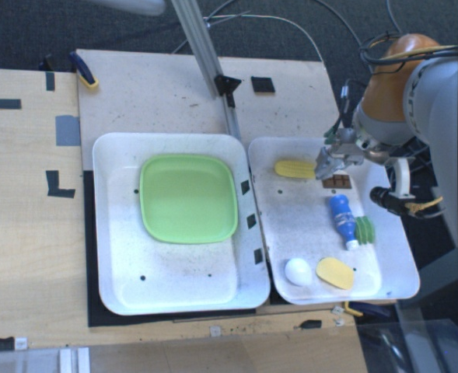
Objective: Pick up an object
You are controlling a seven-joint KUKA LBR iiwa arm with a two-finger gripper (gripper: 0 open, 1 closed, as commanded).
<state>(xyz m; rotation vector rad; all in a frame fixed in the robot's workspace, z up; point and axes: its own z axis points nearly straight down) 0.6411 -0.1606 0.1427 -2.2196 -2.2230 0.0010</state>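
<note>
The desk (pixel 159 92) is carrying two white bins. The left bin (pixel 112 231) is holding a green plate (pixel 188 198). The right bin (pixel 298 231) is holding a yellow piece (pixel 293 169) just beside the tool (pixel 331 164), a blue bottle (pixel 342 217), a green thing (pixel 365 230), a yellow wedge (pixel 335 273) and a white egg (pixel 297 271). The tool is hanging over a brown block (pixel 337 182); its grip cannot be told.

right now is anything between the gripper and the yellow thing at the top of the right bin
Nothing visible. The gripper sits in the right bin, right at the right end of the yellow thing. A brown block lies just below the gripper, and the blue bottle lies further down, both off that line.
</note>
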